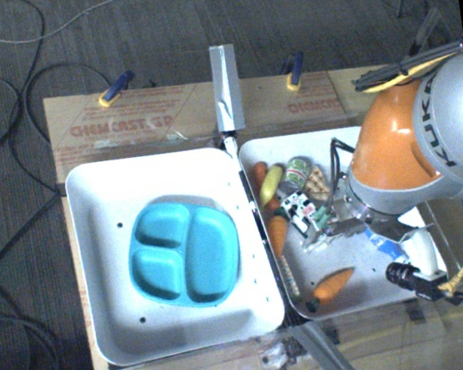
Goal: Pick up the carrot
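Two carrots lie in the right bin [341, 139]. One carrot [278, 234] lies along the bin's left wall, pointing toward the front. The other carrot [333, 284] lies near the front wall, its green end to the left. My gripper [315, 227] hangs low over the middle of the bin. It is just right of the first carrot and above the second, and no carrot shows in it. The grey and orange arm [399, 150] covers the bin's right half.
A yellow piece [272, 184], an orange-red piece [260, 172], a green can [300, 167] and a brown item [318, 180] crowd the right bin's far left corner. A blue scrap [387, 245] lies under the arm. A blue divided tray [185, 251] sits in the left bin [115, 326].
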You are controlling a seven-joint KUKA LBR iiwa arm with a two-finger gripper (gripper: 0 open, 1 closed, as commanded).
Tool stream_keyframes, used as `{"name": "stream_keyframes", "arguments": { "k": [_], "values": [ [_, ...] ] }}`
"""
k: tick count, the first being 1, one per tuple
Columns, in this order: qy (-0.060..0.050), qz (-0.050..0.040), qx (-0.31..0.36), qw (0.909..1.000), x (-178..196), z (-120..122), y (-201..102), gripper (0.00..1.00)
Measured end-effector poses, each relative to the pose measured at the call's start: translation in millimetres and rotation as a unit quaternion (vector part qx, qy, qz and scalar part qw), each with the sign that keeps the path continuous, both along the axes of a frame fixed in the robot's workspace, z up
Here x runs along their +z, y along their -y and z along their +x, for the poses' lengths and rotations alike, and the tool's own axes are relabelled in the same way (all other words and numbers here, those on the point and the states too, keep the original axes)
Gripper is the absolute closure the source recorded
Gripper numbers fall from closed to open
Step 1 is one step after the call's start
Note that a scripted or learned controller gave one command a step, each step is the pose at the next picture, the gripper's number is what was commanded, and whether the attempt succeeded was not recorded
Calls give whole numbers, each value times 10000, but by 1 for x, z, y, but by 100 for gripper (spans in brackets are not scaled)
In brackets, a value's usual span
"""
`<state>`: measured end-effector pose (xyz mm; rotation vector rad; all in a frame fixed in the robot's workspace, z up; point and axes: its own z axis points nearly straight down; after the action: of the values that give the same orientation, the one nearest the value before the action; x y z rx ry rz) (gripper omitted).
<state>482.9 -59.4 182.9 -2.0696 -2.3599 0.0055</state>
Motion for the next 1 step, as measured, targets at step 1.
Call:
{"name": "stream_keyframes", "arguments": {
  "k": [1],
  "values": [
    [4,0,803,9968,0,26,-20,100]
  ]
}}
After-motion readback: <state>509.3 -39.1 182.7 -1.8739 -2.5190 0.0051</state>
